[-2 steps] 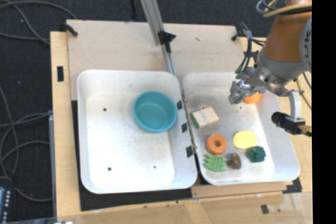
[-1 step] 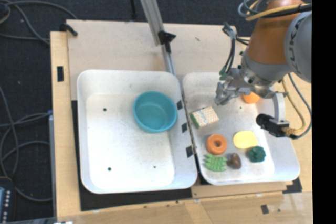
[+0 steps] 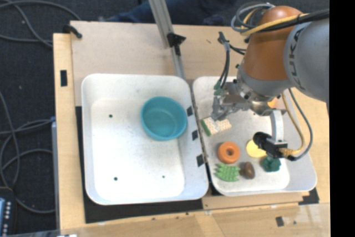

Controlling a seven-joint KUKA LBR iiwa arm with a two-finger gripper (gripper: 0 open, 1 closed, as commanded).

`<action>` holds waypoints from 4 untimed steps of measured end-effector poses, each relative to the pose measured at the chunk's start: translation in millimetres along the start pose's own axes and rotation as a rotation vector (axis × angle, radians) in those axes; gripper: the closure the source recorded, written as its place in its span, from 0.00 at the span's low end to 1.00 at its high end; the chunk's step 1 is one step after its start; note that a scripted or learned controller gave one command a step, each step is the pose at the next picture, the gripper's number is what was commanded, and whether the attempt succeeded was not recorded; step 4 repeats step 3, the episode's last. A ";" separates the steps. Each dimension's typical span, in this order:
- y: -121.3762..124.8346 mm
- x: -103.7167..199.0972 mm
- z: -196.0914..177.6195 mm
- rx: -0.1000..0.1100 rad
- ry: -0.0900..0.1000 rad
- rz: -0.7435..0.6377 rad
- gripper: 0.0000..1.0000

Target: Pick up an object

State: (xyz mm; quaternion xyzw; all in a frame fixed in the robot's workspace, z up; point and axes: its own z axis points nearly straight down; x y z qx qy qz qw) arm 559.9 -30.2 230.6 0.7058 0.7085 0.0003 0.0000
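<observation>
My gripper (image 3: 221, 111) hangs over the upper left part of the right bin (image 3: 302, 177), its fingers pointing down just above a small beige and green waffle-like block (image 3: 215, 126). Nothing shows between the fingers. Lower in the same bin lie an orange ring (image 3: 228, 152), a green ridged piece (image 3: 226, 173), a brown lump (image 3: 247, 170), a yellow piece (image 3: 255, 148) and a dark green piece (image 3: 271, 164). A teal bowl (image 3: 163, 117) sits in the left bin (image 3: 111, 175).
A slanted metal post (image 3: 158, 3) rises behind the bins, and its foot stands near the bins' shared edge. Black cables (image 3: 277, 144) from the arm trail over the right bin. A person stands at the far side of the bench.
</observation>
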 end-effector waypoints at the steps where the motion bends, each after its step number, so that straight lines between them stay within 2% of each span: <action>1: -10.8 42.3 -7.0 0.000 0.002 -0.004 1.00; 2: -22.8 89.2 -17.3 -0.001 0.002 -0.005 1.00; 3: -22.5 86.4 -16.7 -0.001 0.002 0.000 0.00; 4: -22.5 86.4 -16.7 -0.001 0.002 0.000 0.00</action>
